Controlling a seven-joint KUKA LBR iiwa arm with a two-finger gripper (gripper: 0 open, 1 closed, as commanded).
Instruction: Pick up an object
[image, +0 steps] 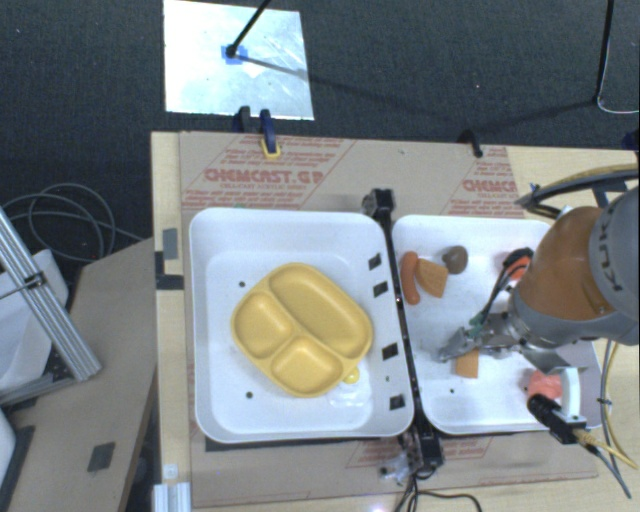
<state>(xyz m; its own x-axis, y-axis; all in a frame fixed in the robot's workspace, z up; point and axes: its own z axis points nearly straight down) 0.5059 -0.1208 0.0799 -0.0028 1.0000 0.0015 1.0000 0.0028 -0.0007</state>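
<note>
My gripper (452, 349) is low over the right bin (440, 400), reaching left from the grey and orange arm (565, 285). A small orange block (466, 366) lies right beside and just below its tip; whether they touch is unclear. At the back of this bin lie an orange sausage-shaped piece (410, 277), an orange wedge (433, 278) and a grey-brown round piece (455, 259). A pink object (545, 384) lies near the bin's front right, partly behind the arm. A red-orange item (516, 262) peeks out by the arm's upper edge.
The left bin (215, 300) holds a yellow divided plate (300, 328). A black divider with clips (392, 300) runs between the bins. Cardboard (300, 170) lies under both bins, and cables (560, 190) trail at the right.
</note>
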